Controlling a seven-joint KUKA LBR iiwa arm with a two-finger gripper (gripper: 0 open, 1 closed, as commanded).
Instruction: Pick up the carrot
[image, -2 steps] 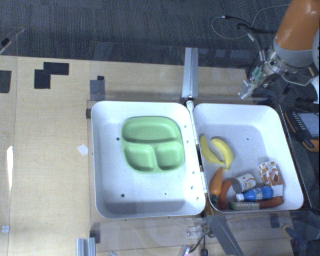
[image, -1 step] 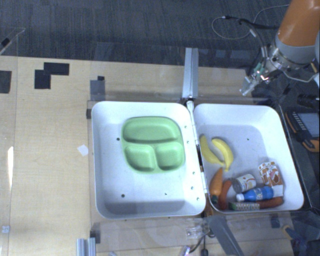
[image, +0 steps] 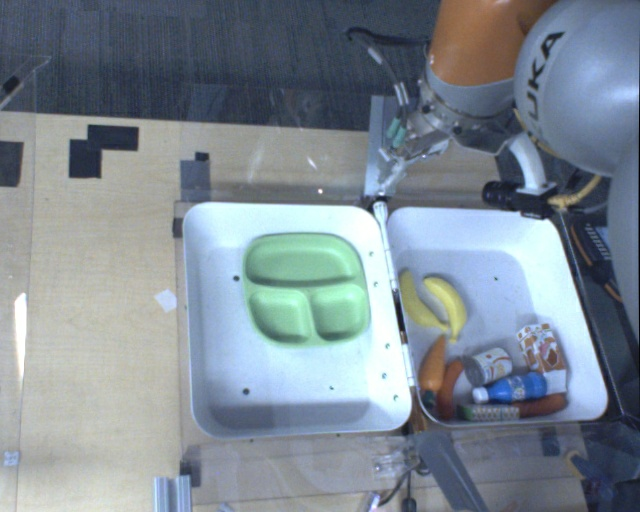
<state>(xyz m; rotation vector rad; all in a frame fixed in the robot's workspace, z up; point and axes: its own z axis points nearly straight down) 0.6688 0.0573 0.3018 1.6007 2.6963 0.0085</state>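
Broadly, a pale wooden bench (image: 90, 330) beneath everything. Carries two shallow white bins side by side, touching along their shared edge. Bears a few black square marks (image: 100, 150) toward its far left corner.

Next in size, the grey arm (image: 570, 90) with its orange band (image: 480, 40). Comes in over the bench's far right corner and leans past the far edge of the right bin (image: 500, 240).

Then the left bin (image: 200, 330), with one thing in it: a green tray (image: 300, 262) of three compartments. Lies flat near the middle of the bin, slightly closer to the far edge than the near one.

Then the gripper (image: 390, 170), tilted down and to the left. Hangs over the bench just beyond the bins' far edges, about where the two bins meet. Open or closed: cannot tell from this angle. Well apart from everything in the right bin.

Smaller things, all in the right bin. Two yellow bananas (image: 445, 300) against the left edge, halfway along it, lying together. A long red item (image: 535, 405) flat along the near edge, with a blue bottle (image: 515, 388) on its side just behind it. The carrot (image: 432, 365), orange, in the near left corner, close against the left edge, lengthwise from far to near, just below the bananas. A dark red, sausage-shaped piece (image: 452, 378) touching the carrot's right side. A small printed carton (image: 540, 348) toward the right edge, and a little can (image: 488, 365) on its side between the carton and the dark red piece.
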